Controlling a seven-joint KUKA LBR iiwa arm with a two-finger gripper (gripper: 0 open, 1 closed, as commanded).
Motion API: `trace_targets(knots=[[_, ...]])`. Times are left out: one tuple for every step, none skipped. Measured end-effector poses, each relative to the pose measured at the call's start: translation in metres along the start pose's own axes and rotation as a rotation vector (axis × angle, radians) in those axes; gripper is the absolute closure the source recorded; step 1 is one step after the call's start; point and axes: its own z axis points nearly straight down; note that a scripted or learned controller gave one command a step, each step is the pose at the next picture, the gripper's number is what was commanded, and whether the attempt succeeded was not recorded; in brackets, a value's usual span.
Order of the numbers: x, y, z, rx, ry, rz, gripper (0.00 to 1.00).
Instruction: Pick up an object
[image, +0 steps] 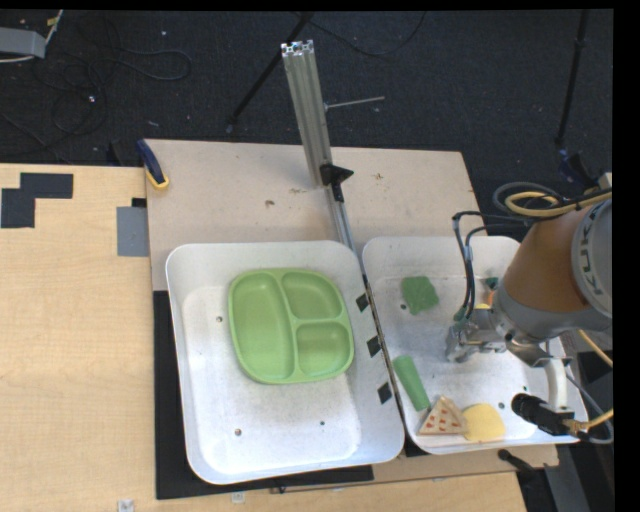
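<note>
Left bin (200, 400): one green divided plate (291, 326), lying flat. Right bin (440, 262): green block (419, 294) near the far wall; green cylinder (410, 382), pizza-slice toy (441, 418) and yellow piece (484, 423) along the near edge. Hand (466, 343): low over the right bin's middle, apart from all items; its opening cannot be told.

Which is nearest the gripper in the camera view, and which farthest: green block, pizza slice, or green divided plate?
From the gripper, in the right bin:
1. Green block, up and to the gripper's left in the view, same bin.
2. Pizza slice, below it near the bin's front edge.
3. Green divided plate, over in the left bin.
</note>
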Motion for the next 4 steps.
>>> trace_targets(knots=[[0.008,-0.003,-0.048,0.005,-0.003,-0.007,1.00],[0.005,0.003,-0.110,0.001,-0.005,-0.007,1.00],[0.005,0.004,-0.124,0.007,-0.003,-0.007,1.00],[0.059,0.005,-0.113,0.009,-0.001,-0.010,1.00]])
